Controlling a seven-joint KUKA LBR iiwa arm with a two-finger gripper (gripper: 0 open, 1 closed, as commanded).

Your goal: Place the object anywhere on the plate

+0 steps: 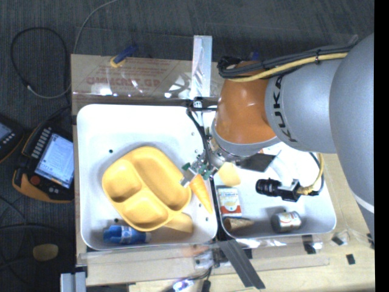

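Jaws appearing to be pinching the orange carrot (200, 193); gripper (198, 170) hovering at the yellow plate's (143, 187) right rim.
Carrot is hanging just beside the plate, not yet over it; moving across and releasing remain.

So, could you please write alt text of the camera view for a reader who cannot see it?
A grey and orange robot arm lowers its claw onto an orange carrot beside a yellow divided plate in the left white bin. The right white bin holds small items.
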